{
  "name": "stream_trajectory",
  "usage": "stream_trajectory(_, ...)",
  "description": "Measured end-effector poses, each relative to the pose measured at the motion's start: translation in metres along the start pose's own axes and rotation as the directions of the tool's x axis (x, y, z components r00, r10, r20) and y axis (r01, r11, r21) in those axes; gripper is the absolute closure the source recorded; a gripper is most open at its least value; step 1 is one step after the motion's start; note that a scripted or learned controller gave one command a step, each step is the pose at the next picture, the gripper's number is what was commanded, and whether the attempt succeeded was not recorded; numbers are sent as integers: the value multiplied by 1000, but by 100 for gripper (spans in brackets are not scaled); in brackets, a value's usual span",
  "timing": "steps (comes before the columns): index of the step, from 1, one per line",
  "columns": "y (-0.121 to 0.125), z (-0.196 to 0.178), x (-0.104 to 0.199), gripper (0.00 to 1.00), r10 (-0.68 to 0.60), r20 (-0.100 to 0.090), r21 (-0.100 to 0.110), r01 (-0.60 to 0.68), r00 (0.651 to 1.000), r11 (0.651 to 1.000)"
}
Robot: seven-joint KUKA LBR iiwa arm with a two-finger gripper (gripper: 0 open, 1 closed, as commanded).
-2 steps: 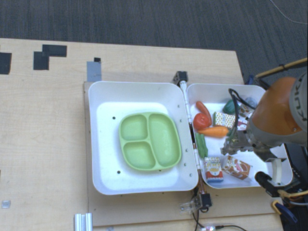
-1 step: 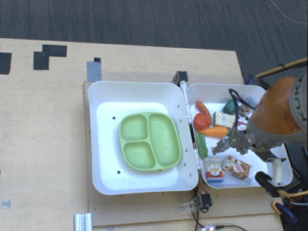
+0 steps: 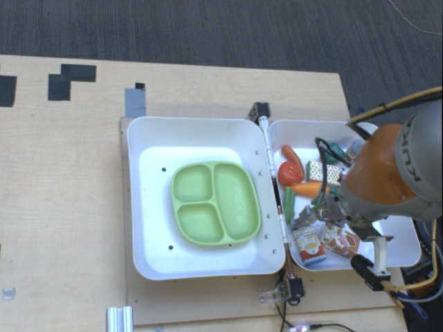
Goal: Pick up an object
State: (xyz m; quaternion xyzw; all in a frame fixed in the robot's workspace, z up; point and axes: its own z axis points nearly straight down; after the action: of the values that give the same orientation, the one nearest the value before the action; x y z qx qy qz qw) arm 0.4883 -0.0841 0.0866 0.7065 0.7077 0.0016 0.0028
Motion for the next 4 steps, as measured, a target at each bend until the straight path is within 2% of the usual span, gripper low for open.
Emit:
stream_trajectory(1, 2, -11, 1, 100, -1, 0, -6, 1, 1000, 1000)
stream_trajectory(2, 2, -11, 1, 0, -1, 0, -6, 1, 1000, 1000)
stream_trajectory(3, 3, -22, 1, 100, -3, -1, -8, 3, 1000, 1000)
stream_trajectory(4, 3, -22, 1, 0, -3, -1, -8, 3, 1000, 1000)
